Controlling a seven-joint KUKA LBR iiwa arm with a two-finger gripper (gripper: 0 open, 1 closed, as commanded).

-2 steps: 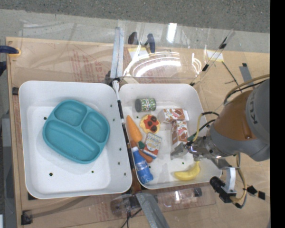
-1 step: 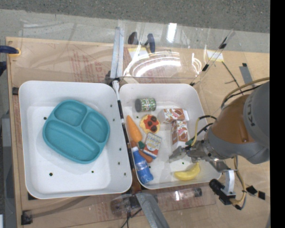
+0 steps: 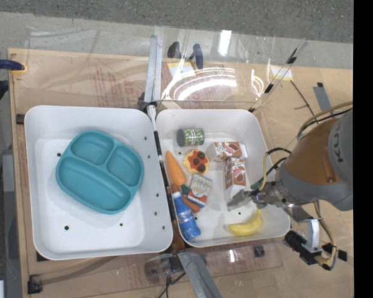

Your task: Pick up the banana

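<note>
The banana (image 3: 246,225) is lying in the near right corner of the right bin (image 3: 259,129), untouched. The claw (image 3: 237,200) is being held open just above it, gripping nothing, close beside the snack packets (image 3: 234,165).

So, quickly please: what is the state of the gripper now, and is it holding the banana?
Gripper: cannot be told whether open or closed; it is just above the banana, which lies on the floor of the right bin, not held.
</note>
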